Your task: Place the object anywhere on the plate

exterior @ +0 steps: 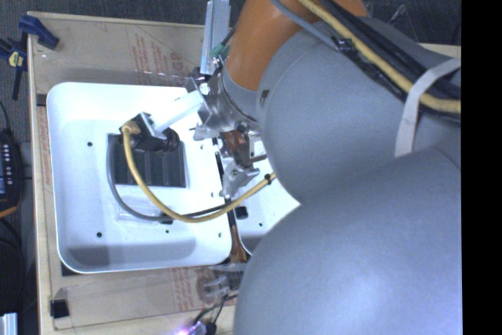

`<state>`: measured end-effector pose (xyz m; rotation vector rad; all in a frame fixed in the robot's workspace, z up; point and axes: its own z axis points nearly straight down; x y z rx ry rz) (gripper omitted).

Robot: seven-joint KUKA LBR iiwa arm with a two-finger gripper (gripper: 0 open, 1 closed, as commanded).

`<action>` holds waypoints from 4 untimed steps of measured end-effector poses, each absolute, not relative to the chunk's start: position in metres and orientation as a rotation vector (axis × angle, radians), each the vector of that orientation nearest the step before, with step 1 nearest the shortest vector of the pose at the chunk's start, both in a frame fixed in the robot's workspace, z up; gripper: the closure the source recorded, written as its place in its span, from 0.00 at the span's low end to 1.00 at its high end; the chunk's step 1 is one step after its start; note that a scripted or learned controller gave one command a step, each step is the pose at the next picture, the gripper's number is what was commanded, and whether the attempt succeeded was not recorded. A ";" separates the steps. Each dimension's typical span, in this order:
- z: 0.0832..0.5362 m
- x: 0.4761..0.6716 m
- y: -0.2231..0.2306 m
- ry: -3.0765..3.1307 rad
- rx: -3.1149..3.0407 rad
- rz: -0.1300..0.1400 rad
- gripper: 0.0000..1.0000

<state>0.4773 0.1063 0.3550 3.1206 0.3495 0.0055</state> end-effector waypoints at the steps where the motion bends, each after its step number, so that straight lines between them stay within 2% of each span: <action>1: 0.202 0.476 0.216 0.325 3.123 -0.008 0.00; 2: 0.353 0.516 0.190 0.482 3.103 0.005 0.00; 3: 0.190 0.512 0.219 0.586 3.088 -0.015 0.00; 4: 0.281 0.553 0.179 1.352 2.840 -0.010 0.00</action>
